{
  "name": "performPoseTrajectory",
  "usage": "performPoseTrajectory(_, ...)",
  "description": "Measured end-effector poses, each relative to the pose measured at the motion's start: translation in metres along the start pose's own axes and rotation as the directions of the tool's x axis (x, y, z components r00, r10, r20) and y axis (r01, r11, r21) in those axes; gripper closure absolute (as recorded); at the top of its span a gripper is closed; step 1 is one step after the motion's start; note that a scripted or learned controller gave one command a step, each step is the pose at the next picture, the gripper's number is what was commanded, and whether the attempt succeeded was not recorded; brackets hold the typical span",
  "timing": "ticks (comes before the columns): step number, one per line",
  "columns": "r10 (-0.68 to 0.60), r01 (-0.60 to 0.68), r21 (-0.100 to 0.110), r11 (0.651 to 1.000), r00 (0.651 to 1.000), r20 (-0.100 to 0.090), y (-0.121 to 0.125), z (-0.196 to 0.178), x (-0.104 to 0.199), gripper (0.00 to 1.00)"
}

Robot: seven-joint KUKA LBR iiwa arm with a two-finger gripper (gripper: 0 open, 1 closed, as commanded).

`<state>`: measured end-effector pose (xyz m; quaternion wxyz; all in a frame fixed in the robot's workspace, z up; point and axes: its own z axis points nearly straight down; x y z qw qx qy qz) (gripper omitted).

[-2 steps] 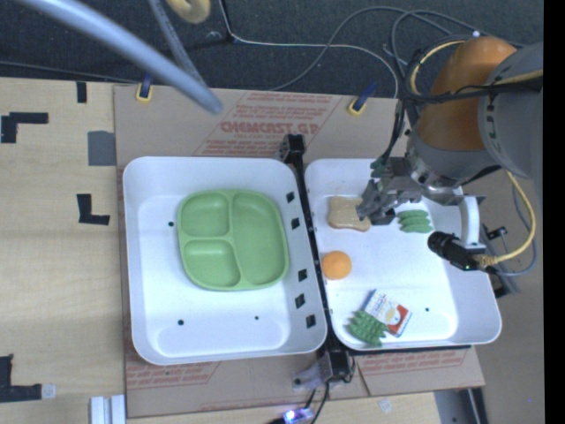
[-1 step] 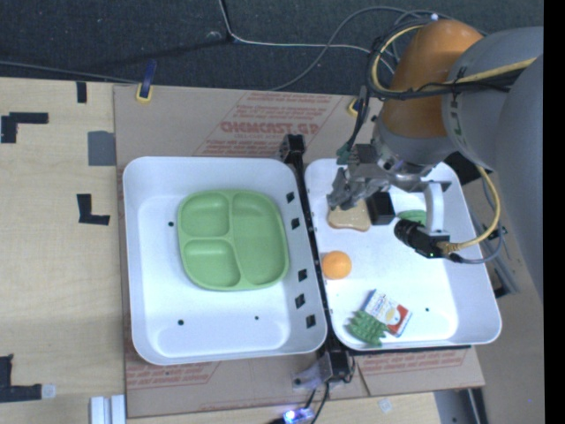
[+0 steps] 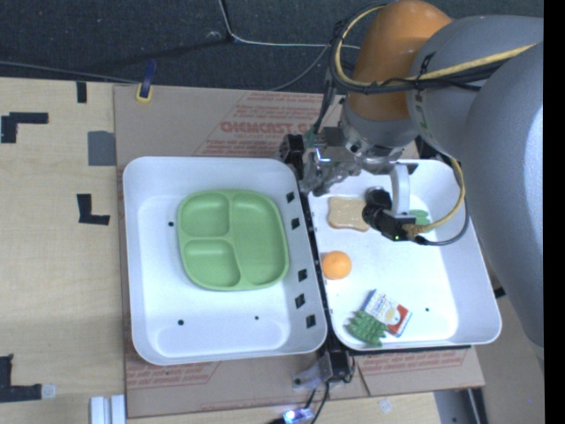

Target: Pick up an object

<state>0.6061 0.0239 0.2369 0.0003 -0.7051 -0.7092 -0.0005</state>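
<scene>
My gripper (image 3: 320, 171) hangs over the upper left corner of the right bin (image 3: 459, 263), close to the wall between the two bins. A slice of toast (image 3: 349, 213) lies just below and to the right of it, apart from it. Further down sit an orange ball (image 3: 335, 264), a small red and white packet (image 3: 387, 312) and a green leafy toy (image 3: 364, 329) near the bin's front edge. The arm's orange band and grey wrist hide the top of the right bin.
The left bin (image 3: 150, 263) holds a green divided plate (image 3: 234, 238). A black fitting with cables (image 3: 388, 217) hangs from the wrist beside the toast. Brown cardboard lies under both bins, on a wooden bench.
</scene>
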Motion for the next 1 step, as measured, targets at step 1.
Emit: performPoseTrajectory(1, 0.001, -0.001, 0.002, 1.000, 1.000, 0.002, 0.0127, 0.0114, 0.0529, 1.00)
